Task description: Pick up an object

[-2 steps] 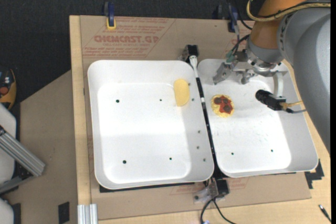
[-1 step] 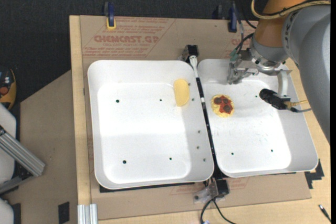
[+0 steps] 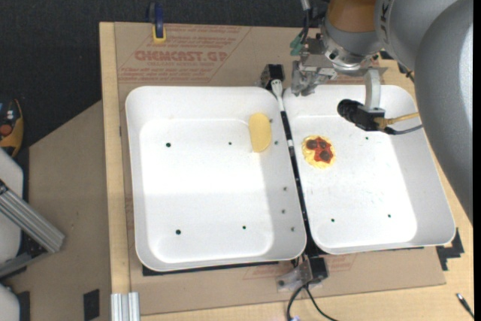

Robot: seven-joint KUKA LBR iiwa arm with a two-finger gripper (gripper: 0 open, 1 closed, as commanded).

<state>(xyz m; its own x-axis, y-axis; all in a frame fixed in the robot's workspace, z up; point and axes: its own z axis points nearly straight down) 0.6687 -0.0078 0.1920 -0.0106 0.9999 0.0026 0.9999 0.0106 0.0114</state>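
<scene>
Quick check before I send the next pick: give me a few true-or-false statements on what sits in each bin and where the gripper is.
1. The pale yellow object lies in the left bin. True.
2. The round item with red topping lies in the left bin. False: it lies in the right bin.
3. The gripper is near the far edge of the bins, close to the divide between them. True.
4. The round item is between the gripper's fingers. False: it lies on the bin floor, apart from the gripper.
5. The two objects touch. False: the bin walls separate them.
</scene>
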